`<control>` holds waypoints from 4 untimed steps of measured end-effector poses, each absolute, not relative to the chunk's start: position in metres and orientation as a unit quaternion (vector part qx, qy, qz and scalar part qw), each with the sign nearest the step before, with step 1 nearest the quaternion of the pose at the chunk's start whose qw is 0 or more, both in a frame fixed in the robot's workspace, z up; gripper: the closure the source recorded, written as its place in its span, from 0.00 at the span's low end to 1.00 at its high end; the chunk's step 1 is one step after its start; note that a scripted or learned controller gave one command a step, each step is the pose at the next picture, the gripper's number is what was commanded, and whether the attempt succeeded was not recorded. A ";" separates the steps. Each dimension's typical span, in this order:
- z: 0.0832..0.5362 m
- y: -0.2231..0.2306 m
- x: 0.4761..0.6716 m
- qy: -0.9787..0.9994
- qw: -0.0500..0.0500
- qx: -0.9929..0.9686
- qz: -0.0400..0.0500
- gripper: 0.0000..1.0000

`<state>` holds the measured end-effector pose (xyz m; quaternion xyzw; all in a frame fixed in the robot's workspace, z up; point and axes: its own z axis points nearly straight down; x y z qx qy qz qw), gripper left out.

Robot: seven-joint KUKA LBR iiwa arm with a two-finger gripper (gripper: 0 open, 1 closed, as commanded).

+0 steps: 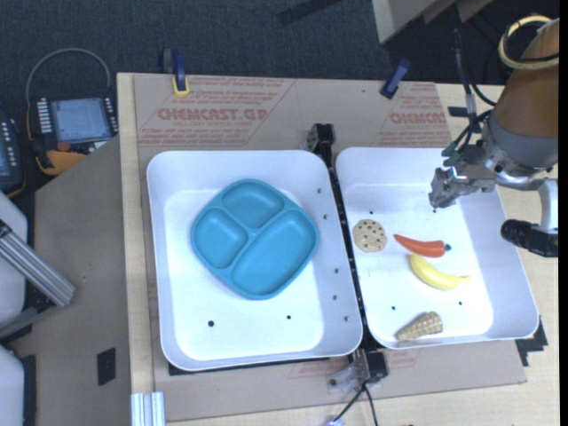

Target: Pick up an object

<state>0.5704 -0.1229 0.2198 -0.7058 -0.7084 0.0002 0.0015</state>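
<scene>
In the right bin [497,322] lie a round cookie [368,234], a red chili pepper [421,246], a yellow banana [435,275] and an ice-cream cone [420,327]. My gripper [446,188] hangs over the bin's upper right part, above and to the right of the pepper, apart from every object. Nothing shows between its fingers. The grey arm with its orange band [531,105] reaches in from the right.
The left bin [169,238] holds a blue divided plate [256,237]. Clamps [180,71] sit at the cardboard's back edge, and a small screen device [78,118] lies off the bench at the left. A black fixture [321,137] stands between the bins at the back.
</scene>
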 end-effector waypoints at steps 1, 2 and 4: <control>0.211 -0.069 0.556 -0.709 0.002 -0.705 0.000 1.00; 0.224 -0.015 0.537 -0.709 0.002 -0.705 0.000 1.00; 0.227 0.083 0.506 -0.709 0.001 -0.705 0.000 1.00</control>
